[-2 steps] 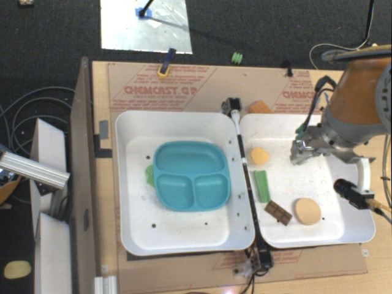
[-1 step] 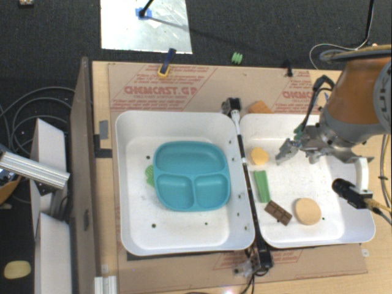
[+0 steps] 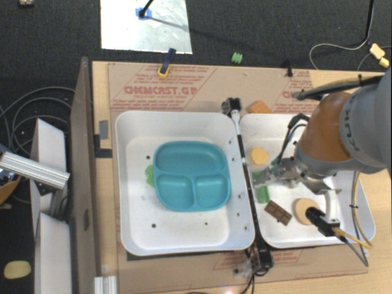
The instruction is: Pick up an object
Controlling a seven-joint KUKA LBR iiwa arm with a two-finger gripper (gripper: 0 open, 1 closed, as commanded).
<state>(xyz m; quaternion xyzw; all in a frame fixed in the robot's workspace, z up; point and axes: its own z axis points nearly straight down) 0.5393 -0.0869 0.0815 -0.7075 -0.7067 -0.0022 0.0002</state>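
Because the loose pieces all lie in the right bin [image 3: 362, 196], the arm [image 3: 343, 133] reaches in from the right and hangs low over that bin's left half, its jaws [image 3: 271, 175] just above a green block [image 3: 261, 193] beside the divider; whether they are spread or pressed together I cannot tell, and nothing shows between them. Near them lie a yellow disc [image 3: 260, 156], a brown bar [image 3: 277, 212] and a tan round [image 3: 302, 210], so the green block seems the likeliest target. A teal tray [image 3: 191, 175] fills the left bin [image 3: 135, 182], well apart from the work.
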